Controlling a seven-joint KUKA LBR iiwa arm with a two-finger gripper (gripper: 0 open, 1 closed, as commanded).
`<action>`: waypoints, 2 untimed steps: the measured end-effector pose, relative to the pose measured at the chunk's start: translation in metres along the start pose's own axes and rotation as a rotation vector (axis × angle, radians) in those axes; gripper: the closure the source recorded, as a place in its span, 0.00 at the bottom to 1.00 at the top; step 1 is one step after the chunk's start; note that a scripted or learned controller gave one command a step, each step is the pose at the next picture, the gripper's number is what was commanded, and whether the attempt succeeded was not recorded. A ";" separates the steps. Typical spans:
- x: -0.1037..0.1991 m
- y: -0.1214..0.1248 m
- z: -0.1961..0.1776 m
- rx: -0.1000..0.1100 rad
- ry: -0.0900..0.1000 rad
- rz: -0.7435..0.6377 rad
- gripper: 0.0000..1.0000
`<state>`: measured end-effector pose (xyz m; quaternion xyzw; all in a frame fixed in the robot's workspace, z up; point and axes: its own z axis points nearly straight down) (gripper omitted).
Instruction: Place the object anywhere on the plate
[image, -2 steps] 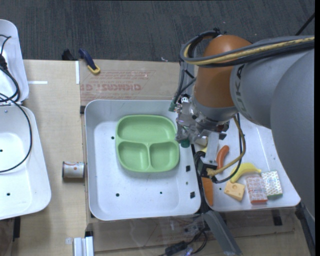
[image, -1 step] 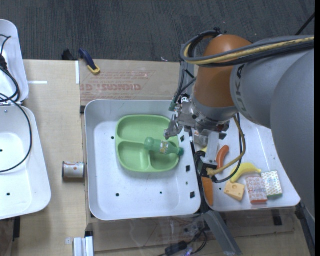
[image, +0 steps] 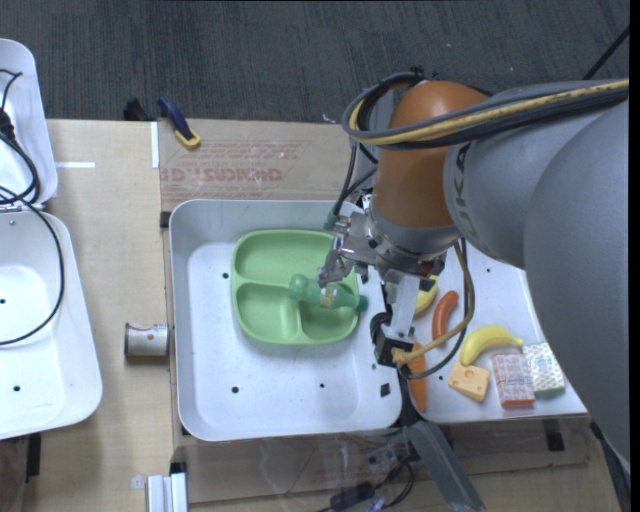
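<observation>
The green object (image: 299, 287) sits on the green plate (image: 262, 262), right where the plate's dividing ridges meet, and you can see it as a small rounded lump nearly the same colour as the plate. The plate lies inside the middle white bin (image: 200, 340), toward its upper half, with three compartments showing.

Look just right of the object and you find the claw (image: 331, 283) hanging over the plate's right side, its metal fingers (image: 329, 270) pointing down at the lower right compartment. You cannot tell from this angle whether the claw is released or clenched; something small and pale shows at its tip, but it is too blurred to name. The green object lies just beside the claw, not between its fingers.

The arm (image: 520, 190) reaches in from the right, its orange band (image: 430, 150) bulking over the bin's upper right corner, and hides part of the plate's right rim.

To the right of the arm you see play food on a white surface: a yellow banana (image: 487, 342), a cheese wedge (image: 468, 381), an orange sausage (image: 443, 312) and a pale boxed item (image: 512, 380). On the bench (image: 100, 170), left of the middle bin, lies a small can (image: 147, 340) on its side. Another white bin (image: 40, 360) stands at the far left, with a black cable (image: 45, 240) looping over it.
</observation>
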<state>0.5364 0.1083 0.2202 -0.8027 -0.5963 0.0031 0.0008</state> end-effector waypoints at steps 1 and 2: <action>0.055 0.067 -0.099 -0.004 0.001 0.006 0.00; 0.041 0.041 -0.022 -0.001 -0.001 0.087 0.00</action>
